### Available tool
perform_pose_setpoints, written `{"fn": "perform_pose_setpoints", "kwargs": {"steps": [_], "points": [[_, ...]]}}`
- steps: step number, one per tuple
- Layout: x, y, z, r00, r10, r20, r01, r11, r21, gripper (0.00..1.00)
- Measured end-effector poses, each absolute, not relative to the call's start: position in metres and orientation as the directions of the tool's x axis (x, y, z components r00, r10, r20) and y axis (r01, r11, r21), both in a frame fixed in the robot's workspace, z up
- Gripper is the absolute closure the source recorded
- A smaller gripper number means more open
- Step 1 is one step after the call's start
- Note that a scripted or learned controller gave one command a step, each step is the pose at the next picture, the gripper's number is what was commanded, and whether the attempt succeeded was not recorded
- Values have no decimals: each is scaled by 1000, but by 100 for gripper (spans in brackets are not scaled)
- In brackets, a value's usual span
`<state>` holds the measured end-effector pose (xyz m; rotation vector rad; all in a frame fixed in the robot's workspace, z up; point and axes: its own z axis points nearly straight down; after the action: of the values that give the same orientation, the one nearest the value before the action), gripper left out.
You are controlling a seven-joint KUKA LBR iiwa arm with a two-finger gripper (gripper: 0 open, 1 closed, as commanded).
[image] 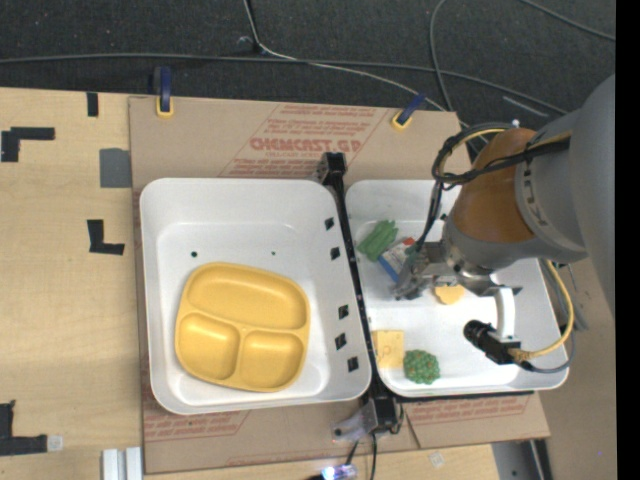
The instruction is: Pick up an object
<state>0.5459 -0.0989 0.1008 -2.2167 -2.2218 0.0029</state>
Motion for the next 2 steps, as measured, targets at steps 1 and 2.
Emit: {"fn": "perform_pose_setpoints", "kwargs": {"steps": [1,2], "points": [[551,-106,160,0,1000,-1,1000,0,4,100],[552,-106,209,-1,1000,-1,1000,1,4,100]]}}
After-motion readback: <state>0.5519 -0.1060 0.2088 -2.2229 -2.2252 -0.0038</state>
